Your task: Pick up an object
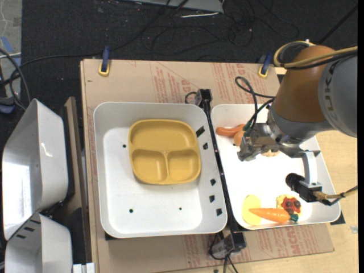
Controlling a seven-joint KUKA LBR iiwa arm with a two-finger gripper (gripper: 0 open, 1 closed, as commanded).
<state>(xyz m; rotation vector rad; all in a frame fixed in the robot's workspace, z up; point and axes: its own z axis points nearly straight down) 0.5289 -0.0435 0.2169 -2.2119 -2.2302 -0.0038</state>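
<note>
1. The fingers (pixel 248 150) are seen low over the right bin (pixel 267 181), near its upper left; whether spread or pressed together cannot be told, and nothing is seen pinched.
2. An orange sausage-like toy (pixel 230 131) lies just up-left of the fingers, long axis roughly left-right, partly hidden by the wrist. It is judged the nearest target.
3. A toy carrot (pixel 271 214) lies well apart at the bin's lower edge, long axis left-right, on a yellow piece (pixel 250 205), beside a red-and-yellow toy (pixel 290 203).
4. A yellow divided plate (pixel 165 151) sits in the left bin (pixel 114 209).
</note>
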